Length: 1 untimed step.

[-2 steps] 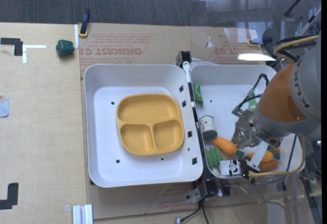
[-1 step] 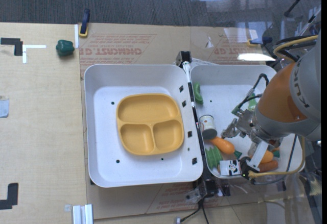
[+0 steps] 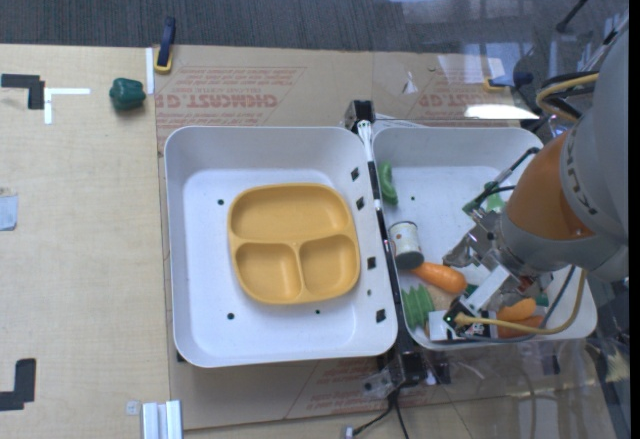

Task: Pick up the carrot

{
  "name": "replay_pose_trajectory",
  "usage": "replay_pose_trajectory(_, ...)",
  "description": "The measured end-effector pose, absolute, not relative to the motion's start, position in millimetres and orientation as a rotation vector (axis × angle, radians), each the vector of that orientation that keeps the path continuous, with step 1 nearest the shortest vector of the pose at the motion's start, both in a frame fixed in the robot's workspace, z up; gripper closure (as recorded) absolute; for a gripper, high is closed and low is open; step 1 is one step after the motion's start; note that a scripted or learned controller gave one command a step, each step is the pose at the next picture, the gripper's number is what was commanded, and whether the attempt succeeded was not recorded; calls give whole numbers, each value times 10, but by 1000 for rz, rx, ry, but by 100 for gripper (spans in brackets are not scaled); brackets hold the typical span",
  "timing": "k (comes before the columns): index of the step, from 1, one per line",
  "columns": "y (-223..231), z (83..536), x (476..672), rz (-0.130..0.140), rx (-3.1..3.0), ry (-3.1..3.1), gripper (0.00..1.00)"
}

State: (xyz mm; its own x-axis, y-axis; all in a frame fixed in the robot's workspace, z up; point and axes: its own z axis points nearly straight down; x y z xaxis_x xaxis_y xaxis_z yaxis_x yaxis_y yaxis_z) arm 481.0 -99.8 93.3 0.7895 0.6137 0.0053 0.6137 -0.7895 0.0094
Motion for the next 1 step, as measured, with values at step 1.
replay_pose_trajectory(1,-918,921,4797,4,3125,327,0)
